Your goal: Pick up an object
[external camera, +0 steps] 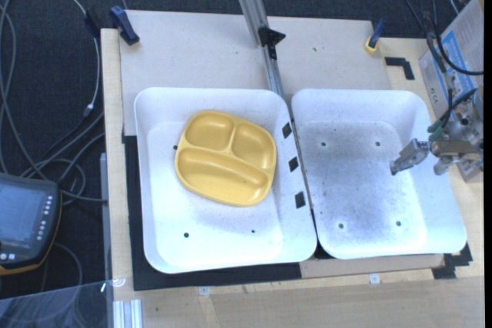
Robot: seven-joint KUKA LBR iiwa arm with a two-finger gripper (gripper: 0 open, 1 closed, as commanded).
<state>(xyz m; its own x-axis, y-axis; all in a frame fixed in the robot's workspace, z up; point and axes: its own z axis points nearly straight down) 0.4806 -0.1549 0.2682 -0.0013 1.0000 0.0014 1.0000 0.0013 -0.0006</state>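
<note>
Yellow plate [226,158] in left bin [154,165] | pincer [419,157] partly cut off, grip state unclear

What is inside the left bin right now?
A yellow divided plate lies in the left bin, toward its far side, three compartments facing up. The bin floor beneath the plate is covered, so nothing can be told there.
</note>
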